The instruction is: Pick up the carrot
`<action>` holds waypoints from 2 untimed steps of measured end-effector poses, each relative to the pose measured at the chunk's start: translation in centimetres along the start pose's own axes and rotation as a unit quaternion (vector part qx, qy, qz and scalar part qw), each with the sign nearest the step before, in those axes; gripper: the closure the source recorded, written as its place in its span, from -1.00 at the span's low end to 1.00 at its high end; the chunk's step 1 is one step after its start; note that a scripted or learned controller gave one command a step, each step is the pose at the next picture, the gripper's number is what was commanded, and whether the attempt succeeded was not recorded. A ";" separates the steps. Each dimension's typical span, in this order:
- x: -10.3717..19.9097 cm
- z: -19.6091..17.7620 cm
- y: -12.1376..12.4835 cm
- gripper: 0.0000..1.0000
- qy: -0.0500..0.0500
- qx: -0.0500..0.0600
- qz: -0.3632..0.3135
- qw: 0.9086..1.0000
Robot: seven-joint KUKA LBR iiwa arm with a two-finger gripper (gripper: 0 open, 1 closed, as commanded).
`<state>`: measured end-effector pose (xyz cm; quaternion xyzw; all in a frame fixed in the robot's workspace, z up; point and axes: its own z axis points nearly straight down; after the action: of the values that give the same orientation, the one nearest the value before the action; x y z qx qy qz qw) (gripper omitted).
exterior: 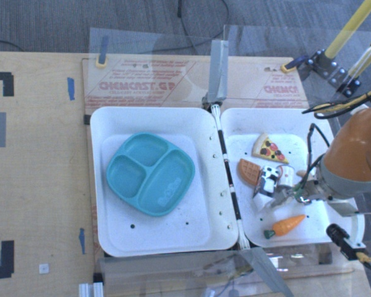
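We look down on a wooden counter [37, 184] that carries two shallow white bins side by side, with a sheet of printed cardboard [148, 82] lying behind them. The left bin [111, 228] holds a teal divided plate [151, 174] with three compartments, sitting a little left of the bin's middle. The right bin [235, 125] holds the small items and the working end of the arm [355, 153], which comes in from the right with its orange band above the wrist. The gripper [269, 184] sits low over the middle of the right bin, and we cannot tell from this angle how its fingers stand, nor whether anything lies between them. Just left of the gripper, near the divider between the bins, rests a brown waffle-patterned piece [248, 171]. Above it, toward the back of the bin, lies a slice of pizza [269, 148] with dark and red toppings. The carrot [285, 225] lies on the bin floor near the front edge, below and slightly right of the gripper and apart from it, its orange body pointing up to the right and its green end toward the left.
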<state>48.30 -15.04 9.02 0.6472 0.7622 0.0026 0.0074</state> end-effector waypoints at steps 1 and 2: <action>0.1 -1.0 0.1 1.00 0.001 -0.001 0.001 1.000; 3.9 0.0 0.6 1.00 -0.001 0.001 0.225 0.974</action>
<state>48.24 -11.14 8.99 0.8021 0.5971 0.0029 0.0072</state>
